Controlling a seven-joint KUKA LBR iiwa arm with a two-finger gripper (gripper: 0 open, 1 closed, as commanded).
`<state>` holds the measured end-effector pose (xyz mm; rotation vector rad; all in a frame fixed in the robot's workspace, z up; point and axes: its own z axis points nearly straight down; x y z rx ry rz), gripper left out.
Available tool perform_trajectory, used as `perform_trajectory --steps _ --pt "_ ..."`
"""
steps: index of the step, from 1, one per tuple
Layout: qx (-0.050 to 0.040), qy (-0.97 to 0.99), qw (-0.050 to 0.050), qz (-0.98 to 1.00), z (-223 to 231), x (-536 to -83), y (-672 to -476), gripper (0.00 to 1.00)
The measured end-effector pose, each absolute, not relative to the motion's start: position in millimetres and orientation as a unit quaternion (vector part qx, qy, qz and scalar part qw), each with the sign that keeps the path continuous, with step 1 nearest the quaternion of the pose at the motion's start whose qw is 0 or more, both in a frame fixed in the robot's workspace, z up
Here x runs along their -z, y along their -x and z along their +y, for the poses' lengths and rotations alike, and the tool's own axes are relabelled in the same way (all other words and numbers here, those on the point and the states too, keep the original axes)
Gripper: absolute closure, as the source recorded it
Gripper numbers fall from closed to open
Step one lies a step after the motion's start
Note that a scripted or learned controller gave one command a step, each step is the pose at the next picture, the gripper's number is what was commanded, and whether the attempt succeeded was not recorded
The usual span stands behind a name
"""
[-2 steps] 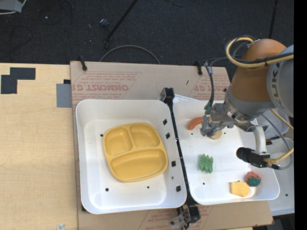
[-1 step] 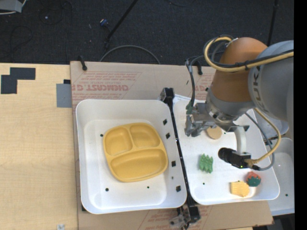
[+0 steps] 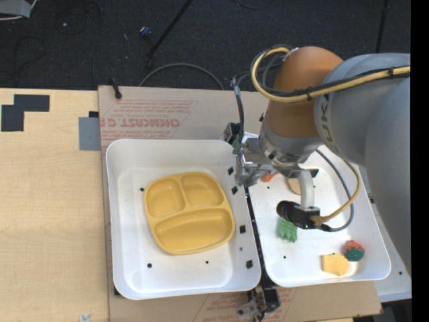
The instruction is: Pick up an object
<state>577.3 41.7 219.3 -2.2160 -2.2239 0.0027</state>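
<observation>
The tool [image 3: 251,170] was seen low over the right bin's [image 3: 375,263] upper left corner, largely masked by the arm's wrist, so its opening could not be told. A green toy [image 3: 287,229], perhaps ridged plastic, lay nearby.

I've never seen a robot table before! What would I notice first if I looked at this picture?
You would likely spot the big grey robot arm with its orange band first, reaching in from the right over the right white bin. Next comes the bright yellow plastic plate with three compartments, lying in the left white bin. Small toys sit near the arm: a green one, a yellow one and a red-and-green one.
</observation>
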Motion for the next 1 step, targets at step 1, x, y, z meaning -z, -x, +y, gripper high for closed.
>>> perform_trajectory --steps 1 --pt "-0.0003 0.705 0.001 -0.709 91.2 -229.5 -581.8 1.0"
